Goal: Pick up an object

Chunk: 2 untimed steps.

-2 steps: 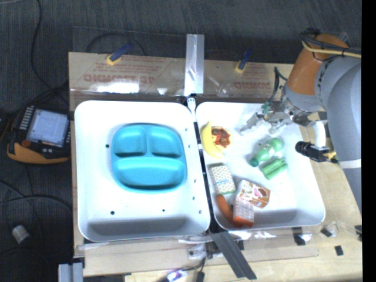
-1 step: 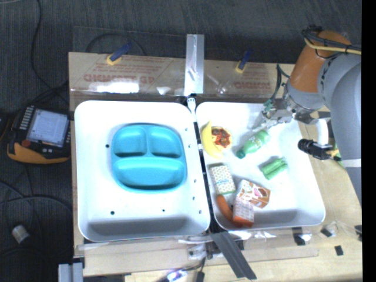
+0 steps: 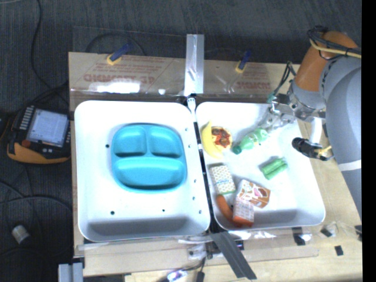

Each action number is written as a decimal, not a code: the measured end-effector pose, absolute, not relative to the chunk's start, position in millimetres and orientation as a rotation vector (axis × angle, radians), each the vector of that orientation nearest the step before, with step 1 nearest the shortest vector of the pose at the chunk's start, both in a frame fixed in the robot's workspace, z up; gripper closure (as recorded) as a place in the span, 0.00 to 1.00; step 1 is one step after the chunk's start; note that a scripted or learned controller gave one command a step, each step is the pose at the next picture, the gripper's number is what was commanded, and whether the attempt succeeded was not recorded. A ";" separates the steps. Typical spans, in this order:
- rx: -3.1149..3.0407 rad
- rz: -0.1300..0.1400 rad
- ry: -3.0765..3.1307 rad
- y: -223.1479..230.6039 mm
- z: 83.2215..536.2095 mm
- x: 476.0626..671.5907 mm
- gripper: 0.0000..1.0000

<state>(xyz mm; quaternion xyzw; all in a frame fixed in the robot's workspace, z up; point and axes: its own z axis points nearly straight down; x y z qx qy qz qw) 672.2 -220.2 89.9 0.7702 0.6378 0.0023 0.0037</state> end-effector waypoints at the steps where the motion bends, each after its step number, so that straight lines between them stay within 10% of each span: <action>1: 2.439 -0.003 1.979 -211.0 182.5 668.8 1.00; 2: 2.439 -0.005 1.979 -211.5 182.2 668.5 0.00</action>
